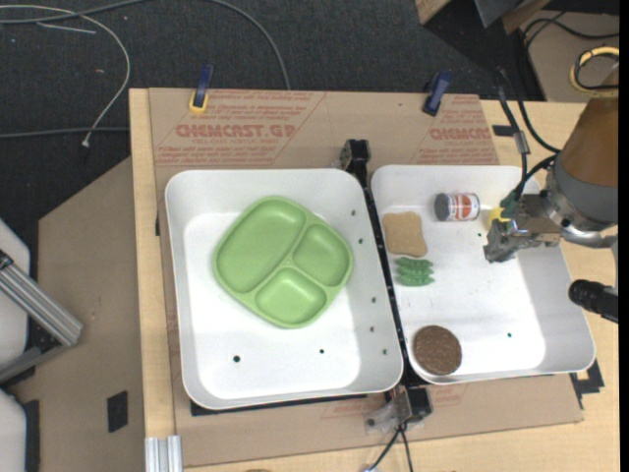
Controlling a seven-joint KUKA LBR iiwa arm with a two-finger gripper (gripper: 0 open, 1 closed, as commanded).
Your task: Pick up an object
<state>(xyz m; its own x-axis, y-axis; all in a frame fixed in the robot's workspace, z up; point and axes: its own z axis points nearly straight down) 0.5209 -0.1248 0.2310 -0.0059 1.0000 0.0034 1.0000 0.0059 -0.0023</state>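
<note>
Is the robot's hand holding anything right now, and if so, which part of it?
Nothing is held. The hand hangs over bare floor of the right bin, with the small can, tan slice and green pods lying apart to its left.

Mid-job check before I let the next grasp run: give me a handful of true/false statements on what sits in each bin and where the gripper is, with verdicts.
1. The green divided plate lies in the left bin. True.
2. The small can lies on its side in the right bin. True.
3. The gripper is over the left bin. False: it is over the right bin, right of the can.
4. The brown round piece sits at the far edge of the right bin. False: it is at the near edge, by the divider.
5. The green pea pod lies just nearer the camera than the tan slice. True.
</note>
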